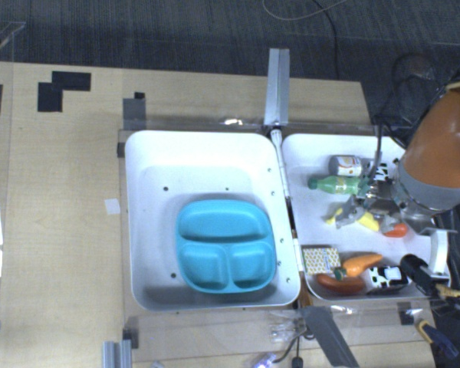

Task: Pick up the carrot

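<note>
Orange carrot (362, 264) lies at the right bin's (307, 153) near edge, long axis left to right, nearer than my pincer (366, 205); its opening I cannot tell.

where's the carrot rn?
The carrot lies in the right bin, near its front edge, resting on a reddish-brown item, between the patterned card and the black-and-white toy.

Arm (443, 156) cut off at the right edge, its bulk hiding part of the right bin (307, 148); gripper (366, 204) fingers too blurred to judge (a yellow thing (368, 221) half-covered beneath).
</note>
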`<state>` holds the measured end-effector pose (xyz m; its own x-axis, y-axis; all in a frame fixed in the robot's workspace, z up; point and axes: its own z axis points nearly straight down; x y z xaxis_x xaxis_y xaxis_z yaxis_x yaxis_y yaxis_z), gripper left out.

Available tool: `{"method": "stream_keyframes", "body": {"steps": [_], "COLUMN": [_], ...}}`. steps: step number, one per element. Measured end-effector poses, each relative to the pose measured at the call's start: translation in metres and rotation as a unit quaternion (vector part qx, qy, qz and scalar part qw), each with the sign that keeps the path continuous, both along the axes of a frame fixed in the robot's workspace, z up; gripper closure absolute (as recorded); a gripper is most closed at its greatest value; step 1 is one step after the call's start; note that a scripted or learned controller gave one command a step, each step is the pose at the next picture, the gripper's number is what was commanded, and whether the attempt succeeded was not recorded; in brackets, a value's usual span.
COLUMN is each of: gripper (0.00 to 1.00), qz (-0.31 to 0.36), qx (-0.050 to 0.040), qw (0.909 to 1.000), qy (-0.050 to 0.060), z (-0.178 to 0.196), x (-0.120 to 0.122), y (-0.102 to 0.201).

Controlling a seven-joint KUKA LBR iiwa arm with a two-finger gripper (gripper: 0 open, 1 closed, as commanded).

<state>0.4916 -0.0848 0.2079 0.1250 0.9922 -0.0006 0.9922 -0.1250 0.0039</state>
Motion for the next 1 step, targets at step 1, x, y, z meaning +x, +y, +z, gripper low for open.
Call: {"method": "stream_keyframes", "body": {"steps": [1], "gripper": [0.0], "qz": [0.158], "qx": [-0.0028], "qw": [0.9873], "qy": [-0.007], "z": [-0.1043], "x": [0.0018], "y": [-0.0236]}}
